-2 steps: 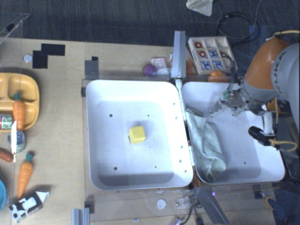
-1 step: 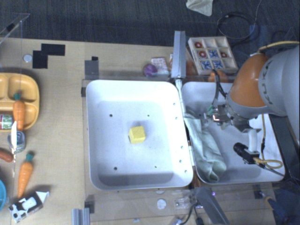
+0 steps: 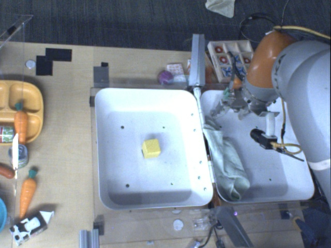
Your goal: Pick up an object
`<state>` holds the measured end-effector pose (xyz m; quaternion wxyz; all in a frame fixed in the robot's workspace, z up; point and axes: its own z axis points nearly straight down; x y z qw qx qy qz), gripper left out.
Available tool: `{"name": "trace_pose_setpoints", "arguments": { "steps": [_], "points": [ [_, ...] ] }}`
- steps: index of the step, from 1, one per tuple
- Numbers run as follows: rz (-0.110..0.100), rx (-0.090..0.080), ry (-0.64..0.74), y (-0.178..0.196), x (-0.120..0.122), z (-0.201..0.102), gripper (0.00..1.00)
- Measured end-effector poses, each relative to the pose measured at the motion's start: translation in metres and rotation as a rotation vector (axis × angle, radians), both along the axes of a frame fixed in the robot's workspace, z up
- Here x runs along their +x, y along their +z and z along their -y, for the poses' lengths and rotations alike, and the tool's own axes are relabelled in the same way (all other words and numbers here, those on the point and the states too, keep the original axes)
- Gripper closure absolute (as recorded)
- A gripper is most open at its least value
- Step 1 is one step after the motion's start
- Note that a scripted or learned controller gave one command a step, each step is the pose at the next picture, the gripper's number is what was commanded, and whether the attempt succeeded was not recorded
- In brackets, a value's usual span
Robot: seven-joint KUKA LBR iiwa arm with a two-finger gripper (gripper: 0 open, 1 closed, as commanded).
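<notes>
A small yellow block [image 3: 151, 148] lies near the middle of the left white bin [image 3: 108, 185]. A pale greenish cloth [image 3: 227, 161] lies crumpled along the left wall of the right white bin [image 3: 289, 187]. My gripper [image 3: 221, 106] hangs low over the far left corner of the right bin, just above the cloth's top end and close to the divider between the bins. The grey arm with its orange band [image 3: 266, 56] covers the bin's far right part. Nothing shows held in the gripper.
On the bench to the left are a yellow tray [image 3: 31, 94], toy carrots [image 3: 27, 190] and a toy cow [image 3: 28, 225]. A purple object [image 3: 165, 77] and a box of small items [image 3: 227, 56] sit behind the bins. A black cable [image 3: 269, 141] hangs over the right bin.
</notes>
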<state>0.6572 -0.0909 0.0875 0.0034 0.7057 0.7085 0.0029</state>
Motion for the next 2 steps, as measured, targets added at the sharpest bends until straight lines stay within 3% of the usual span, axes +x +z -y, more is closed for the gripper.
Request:
{"name": "trace_pose_setpoints", "arguments": {
  "steps": [1,2],
  "points": [
    [0.001,0.000,-0.225,0.098,0.009,0.069,0.00],
    [0.000,-0.001,0.111,0.011,0.007,0.057,0.00]
  ]
}}
